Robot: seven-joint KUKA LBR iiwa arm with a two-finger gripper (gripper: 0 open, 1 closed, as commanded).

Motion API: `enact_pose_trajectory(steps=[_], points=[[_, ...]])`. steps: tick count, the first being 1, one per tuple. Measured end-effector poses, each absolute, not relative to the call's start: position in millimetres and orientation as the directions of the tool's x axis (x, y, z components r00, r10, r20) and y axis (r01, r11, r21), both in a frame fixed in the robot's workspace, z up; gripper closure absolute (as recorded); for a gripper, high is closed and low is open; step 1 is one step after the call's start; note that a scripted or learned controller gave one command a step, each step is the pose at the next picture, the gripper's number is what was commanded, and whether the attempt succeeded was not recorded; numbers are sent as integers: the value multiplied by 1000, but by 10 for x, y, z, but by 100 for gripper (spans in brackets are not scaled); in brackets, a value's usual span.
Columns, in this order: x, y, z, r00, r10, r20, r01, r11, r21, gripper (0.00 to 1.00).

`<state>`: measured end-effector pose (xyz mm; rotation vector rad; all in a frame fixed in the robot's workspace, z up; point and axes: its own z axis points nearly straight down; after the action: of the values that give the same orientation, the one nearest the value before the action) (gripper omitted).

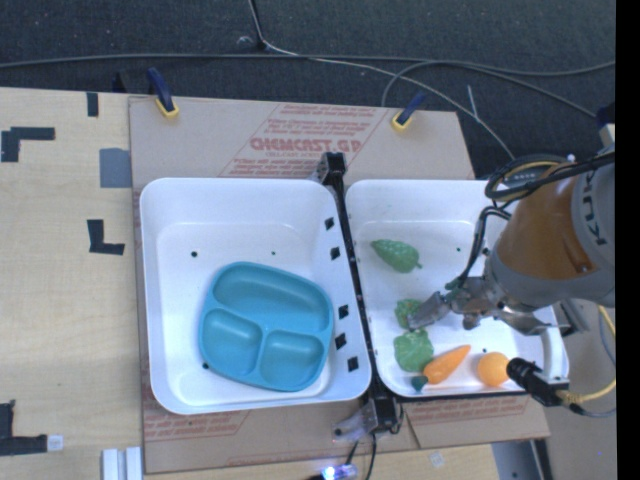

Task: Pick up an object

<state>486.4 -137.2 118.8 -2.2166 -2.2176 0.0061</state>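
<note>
A: Camera view, what's the risk?

B: Gripper [425, 313] is low in the right bin [455, 190], tips at a green toy [407, 312]. Can't tell if the fingers are spread or pinched, too small. Nothing visibly held. Targets are crowded: another green piece [412, 350], carrot [445, 363] and orange [492, 368] just beside, leafy one [397, 255] farther up. I'd guess a graze could knock a neighbour, or the grab slips off.

A: Left bin [160, 268]?

B: Blue divided plate [266, 325].

A: Any writing?

B: Red print on the cardboard [300, 133]: "CHEMCAST GP". Rest unreadable.
</note>
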Motion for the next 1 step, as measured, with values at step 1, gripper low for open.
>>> enact_pose_trajectory(steps=[1], points=[[4875, -1369, 1317, -1, 1000, 2, 1000, 1, -4, 100]])
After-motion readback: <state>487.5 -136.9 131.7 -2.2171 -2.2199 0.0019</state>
